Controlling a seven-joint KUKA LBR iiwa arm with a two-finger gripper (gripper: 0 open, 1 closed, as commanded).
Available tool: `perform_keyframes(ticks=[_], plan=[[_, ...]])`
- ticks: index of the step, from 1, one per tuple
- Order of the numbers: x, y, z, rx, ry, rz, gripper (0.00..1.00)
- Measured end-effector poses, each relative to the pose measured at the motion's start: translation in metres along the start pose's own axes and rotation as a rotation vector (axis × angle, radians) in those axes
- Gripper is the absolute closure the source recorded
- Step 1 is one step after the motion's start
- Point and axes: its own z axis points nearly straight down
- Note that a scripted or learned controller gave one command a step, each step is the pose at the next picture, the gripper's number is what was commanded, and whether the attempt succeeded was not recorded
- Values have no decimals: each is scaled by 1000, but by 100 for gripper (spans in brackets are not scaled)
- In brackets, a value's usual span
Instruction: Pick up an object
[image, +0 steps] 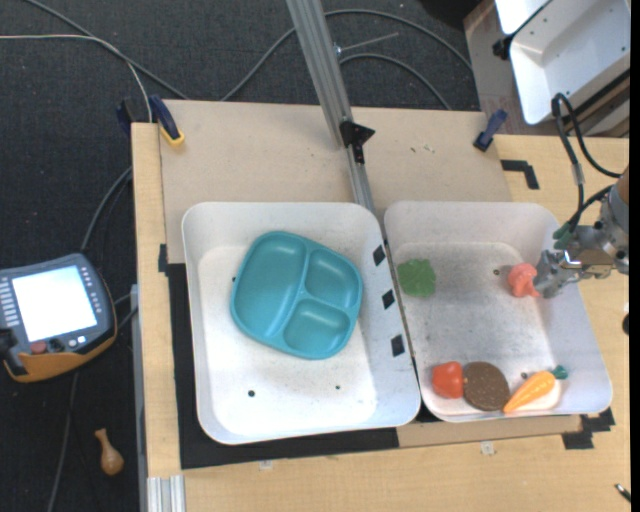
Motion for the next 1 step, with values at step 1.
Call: perform_keyframes(ticks=[1], plan=[[57,8,-8,2,2,-4,100]])
